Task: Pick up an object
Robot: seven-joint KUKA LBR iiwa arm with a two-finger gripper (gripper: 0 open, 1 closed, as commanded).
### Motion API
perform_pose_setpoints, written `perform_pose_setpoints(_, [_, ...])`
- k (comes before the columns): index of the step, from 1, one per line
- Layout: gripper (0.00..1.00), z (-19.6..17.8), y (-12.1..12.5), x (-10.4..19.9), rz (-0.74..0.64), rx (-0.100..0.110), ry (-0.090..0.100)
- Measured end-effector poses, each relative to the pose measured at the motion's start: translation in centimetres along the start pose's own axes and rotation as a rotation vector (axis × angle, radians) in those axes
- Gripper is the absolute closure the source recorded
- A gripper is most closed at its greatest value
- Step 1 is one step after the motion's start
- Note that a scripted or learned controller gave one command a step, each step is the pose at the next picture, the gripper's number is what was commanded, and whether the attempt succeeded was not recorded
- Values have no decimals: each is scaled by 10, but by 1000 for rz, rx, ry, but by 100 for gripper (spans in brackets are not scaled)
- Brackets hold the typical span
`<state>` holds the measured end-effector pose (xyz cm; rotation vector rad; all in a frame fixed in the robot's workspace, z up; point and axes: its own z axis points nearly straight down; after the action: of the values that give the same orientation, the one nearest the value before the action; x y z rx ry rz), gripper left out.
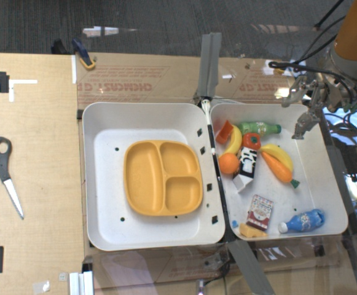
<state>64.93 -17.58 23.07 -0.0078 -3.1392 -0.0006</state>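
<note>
Gripper [305, 123] hangs over the far right corner of the right bin [335, 192], w/ the arm coming in from the right; can't tell whether it's released or clenched, and nothing shows in its grip. Objects to pick all lie in the right bin, below and to the left of the gripper. Nearest is a green bottle [259, 128] lying along the far wall, just left of the gripper. Beside it toward the divider: a banana [233, 139] and an orange-red wedge [224, 132] at the far left corner. A red tomato [251, 141] sits next to the banana, an orange [228, 164] below it by the left wall, touching a black & white carton [246, 162]. Mid-bin, a second banana [279, 155] rests on a carrot [278, 167], well apart from the gripper. Near the front edge: a small printed packet [261, 212], a yellow bit [249, 230] at the front left corner, and a blue bottle [303, 221] at the front right corner. The left bin [98, 165] carries a yellow divided plate [163, 178] in its middle. Scissors [3, 176] lie on the bench at its left edge.
</note>
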Motion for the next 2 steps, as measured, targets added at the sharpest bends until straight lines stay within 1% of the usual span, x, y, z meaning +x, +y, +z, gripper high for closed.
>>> perform_pose_setpoints(1, [0,120,15,23,129,0,1])
perform_pose_setpoints(2, [0,142,32,64,180,0,2])
